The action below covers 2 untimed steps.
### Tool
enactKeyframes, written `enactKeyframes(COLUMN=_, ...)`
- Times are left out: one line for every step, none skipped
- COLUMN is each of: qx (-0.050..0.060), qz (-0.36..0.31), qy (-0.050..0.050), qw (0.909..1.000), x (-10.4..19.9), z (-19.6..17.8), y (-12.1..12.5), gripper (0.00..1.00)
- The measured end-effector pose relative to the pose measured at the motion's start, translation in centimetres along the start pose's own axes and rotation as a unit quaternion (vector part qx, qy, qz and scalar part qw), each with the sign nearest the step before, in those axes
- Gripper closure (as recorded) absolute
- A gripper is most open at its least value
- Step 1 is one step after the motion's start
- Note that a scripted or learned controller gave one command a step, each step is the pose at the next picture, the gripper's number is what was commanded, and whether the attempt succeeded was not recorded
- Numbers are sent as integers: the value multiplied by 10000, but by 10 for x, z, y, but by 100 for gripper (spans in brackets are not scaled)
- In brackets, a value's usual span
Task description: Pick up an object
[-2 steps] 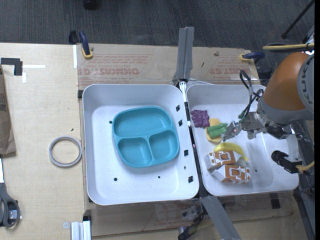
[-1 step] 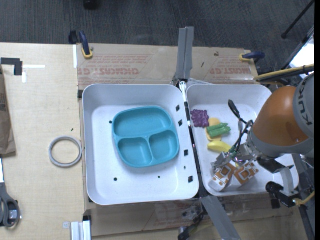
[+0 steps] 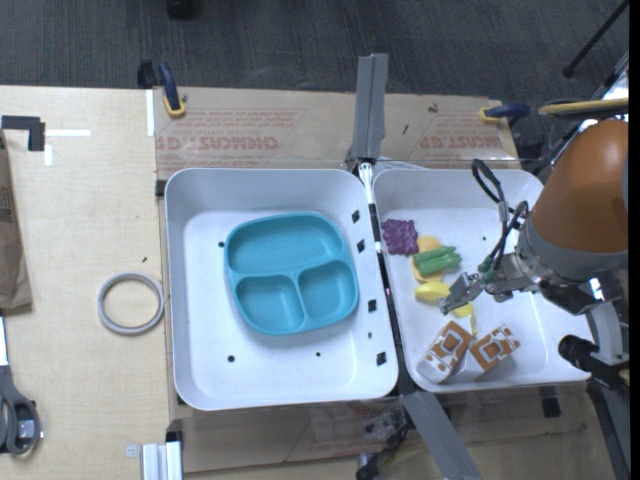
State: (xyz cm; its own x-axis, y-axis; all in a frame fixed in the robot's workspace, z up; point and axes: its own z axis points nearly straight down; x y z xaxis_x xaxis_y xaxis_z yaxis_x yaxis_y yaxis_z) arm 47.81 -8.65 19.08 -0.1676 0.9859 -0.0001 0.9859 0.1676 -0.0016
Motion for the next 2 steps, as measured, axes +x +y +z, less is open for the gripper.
enactKeyframes(qx=3, qz=-1549, qy=2, qw=9879, x=-16, z=75, y=34, gripper=0)
enactKeyframes(qx=-5, qz=-2313, qy=-2, qw=9729, x=-42, z=100, y=52, gripper=0)
